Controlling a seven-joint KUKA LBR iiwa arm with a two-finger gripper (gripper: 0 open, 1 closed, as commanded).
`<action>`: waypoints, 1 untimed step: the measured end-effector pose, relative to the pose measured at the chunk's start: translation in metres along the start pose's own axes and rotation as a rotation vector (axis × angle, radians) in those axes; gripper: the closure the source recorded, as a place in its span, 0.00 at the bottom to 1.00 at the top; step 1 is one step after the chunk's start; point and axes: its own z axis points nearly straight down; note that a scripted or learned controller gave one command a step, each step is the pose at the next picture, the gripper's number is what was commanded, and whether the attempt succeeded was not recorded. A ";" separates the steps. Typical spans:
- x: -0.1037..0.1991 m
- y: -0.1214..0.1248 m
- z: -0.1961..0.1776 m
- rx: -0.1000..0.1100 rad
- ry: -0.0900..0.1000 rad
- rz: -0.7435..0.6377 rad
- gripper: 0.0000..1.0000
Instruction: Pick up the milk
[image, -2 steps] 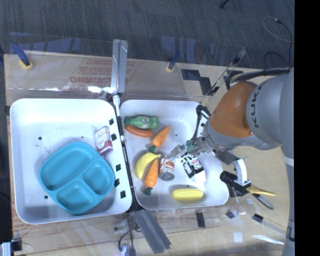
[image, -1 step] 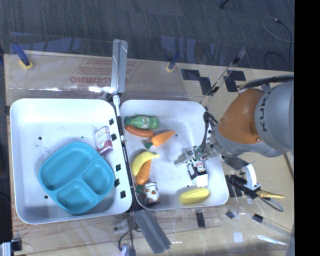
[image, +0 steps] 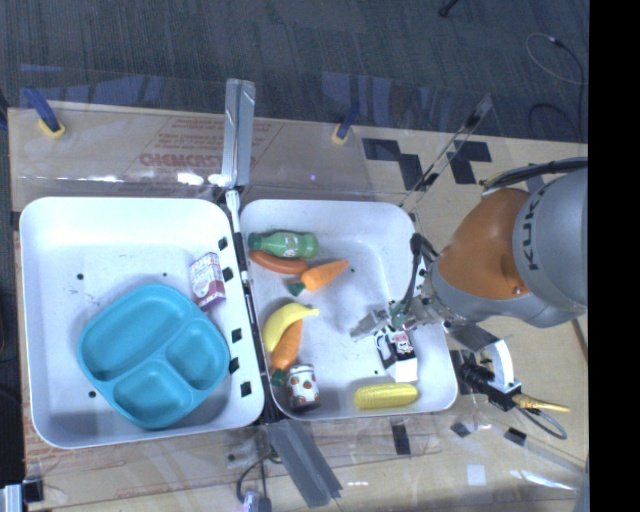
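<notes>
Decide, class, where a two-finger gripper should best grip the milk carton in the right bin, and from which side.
The milk carton appears to lie flat near the bin's right wall, just above the corn. Probably best: come straight down and pinch across its narrow width at mid-body, since wall and corn crowd sideways approaches.

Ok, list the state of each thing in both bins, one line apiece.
Small white milk carton: lying in right bin, under the gripper.
Green plastic bottle: on its side.
Orange toy carrot: lying flat.
Yellow banana: lying flat.
Yellow corn cob: lying flat.
Blue divided plate: flat, left bin.
</notes>
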 end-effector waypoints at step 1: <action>-0.001 -0.001 0.001 0.003 0.000 -0.044 0.00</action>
